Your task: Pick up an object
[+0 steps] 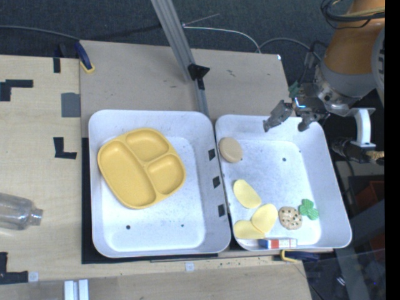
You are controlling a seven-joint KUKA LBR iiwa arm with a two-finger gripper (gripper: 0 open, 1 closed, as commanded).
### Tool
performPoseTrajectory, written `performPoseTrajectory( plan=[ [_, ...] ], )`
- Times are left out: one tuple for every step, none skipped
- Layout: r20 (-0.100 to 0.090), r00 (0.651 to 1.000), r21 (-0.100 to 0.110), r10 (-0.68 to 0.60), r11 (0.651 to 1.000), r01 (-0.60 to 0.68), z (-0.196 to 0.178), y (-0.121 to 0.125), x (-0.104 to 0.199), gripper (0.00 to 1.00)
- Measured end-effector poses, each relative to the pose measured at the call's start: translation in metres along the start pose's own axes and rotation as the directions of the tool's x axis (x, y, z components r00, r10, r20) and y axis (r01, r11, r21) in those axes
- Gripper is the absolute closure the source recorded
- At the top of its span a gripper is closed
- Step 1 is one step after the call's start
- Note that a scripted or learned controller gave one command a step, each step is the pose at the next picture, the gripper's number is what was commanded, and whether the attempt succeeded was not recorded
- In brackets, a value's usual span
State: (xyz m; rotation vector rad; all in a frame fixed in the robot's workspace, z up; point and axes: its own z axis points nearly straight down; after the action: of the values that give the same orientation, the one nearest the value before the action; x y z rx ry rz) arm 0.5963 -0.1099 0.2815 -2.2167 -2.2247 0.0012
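While the grey arm reaches in from the right, its end effector point(289, 117) hangs over the far rim of the right bin point(312, 152), its two dark fingers spread apart with nothing between them. That right bin holds the loose things to pick from: a round tan piece like a bread roll point(230, 149) lies near its far left corner, well apart from the end effector. Toward the near side, three flat yellow slices point(247, 194) lie close together, the two nearer ones overlapping. Just beside them to the right sits a small speckled cookie point(288, 217), and touching or nearly touching it is a small green leafy piece point(308, 209). Along the near wall lies a thin item with red and blue marks point(277, 243), too small to identify. The left bin point(112, 230) holds a yellow tray with three compartments point(141, 167), lying flat and turned at a slant. On the desk point(37, 167) left of the bins, a clear plastic bottle point(17, 210) lies on its side.
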Motion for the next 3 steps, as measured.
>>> performPoseTrajectory(
  plan=[
    [-0.002, 1.0, 0.001, -0.002, 1.0, 0.002, -0.01, 0.0, 0.001, 1.0],
    [-0.001, 1.0, 0.011, 0.004, 1.0, -0.004, 0.176, -0.071, 0.008, 1.0],
    [0.006, 1.0, -0.014, 0.007, 1.0, -0.007, 0.189, -0.109, 0.013, 1.0]
  ],
)
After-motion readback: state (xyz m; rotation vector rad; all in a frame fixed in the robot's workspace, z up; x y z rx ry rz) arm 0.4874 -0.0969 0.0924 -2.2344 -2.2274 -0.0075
